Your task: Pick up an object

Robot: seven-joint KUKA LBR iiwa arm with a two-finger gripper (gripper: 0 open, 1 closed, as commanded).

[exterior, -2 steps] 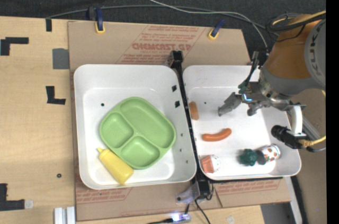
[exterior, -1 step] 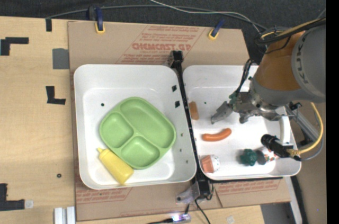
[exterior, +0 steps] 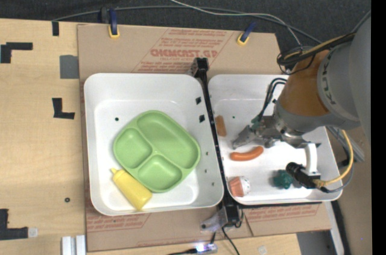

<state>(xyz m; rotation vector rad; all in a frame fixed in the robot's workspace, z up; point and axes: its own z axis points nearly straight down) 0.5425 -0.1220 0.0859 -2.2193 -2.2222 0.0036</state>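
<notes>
In the right bin lies an orange-red hot dog, just below my gripper, whose dark fingers hang right above its upper edge. Nothing sits between the fingers that I can make out. A small brown piece lies by the bin's left wall. Near the front edge rests a round pink-and-white object. A dark green object lies at the front right. The left bin holds a green divided plate and a yellow bottle.
The grey arm with its orange band covers the right bin's far right side. A black cable and a white-and-black fitting hang near the green object. A divider separates the bins. Cardboard lies under both.
</notes>
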